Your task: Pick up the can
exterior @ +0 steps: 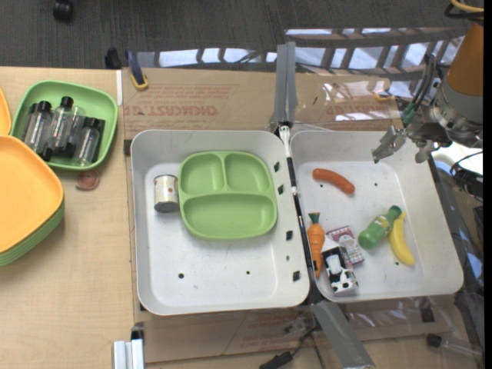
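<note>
The can (164, 193) is a small silver tin with a pale label, lying in the left bin (223, 294) against the left side of a green divided plate (227, 194). My gripper (403, 147) hangs over the top right corner of the right bin (430, 279), far to the right of the can. Its fingers (383, 146) stand spread apart with nothing between them.
The right bin holds a sausage (334, 180), a carrot (315, 238), a green bottle (380, 227), a banana (400, 241) and two small cartons (340, 261). Left of the bins sit a green tray of bottles (64, 125) and stacked orange plates (27, 198).
</note>
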You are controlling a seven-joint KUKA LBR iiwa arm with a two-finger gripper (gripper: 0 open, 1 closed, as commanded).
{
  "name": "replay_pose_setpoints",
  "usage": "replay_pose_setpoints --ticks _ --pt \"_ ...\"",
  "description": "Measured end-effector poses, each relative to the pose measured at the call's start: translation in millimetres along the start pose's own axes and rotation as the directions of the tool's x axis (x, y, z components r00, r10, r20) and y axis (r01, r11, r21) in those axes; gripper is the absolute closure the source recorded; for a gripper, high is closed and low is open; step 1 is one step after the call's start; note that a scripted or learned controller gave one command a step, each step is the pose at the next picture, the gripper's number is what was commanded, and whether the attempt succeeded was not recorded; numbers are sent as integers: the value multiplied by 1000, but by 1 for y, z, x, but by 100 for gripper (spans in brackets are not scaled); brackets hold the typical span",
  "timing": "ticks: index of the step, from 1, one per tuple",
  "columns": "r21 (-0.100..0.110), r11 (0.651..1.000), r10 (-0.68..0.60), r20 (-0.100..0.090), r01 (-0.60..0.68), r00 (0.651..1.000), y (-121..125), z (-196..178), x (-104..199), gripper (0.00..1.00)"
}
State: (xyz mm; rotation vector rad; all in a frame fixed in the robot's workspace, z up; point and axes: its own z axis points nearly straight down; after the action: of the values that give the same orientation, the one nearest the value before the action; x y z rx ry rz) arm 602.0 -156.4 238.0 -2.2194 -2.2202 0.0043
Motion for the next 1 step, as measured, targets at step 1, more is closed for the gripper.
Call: replay_pose_setpoints --ticks 1 --pt "-1 989 -147 0 147 989 -50 85 19 0"
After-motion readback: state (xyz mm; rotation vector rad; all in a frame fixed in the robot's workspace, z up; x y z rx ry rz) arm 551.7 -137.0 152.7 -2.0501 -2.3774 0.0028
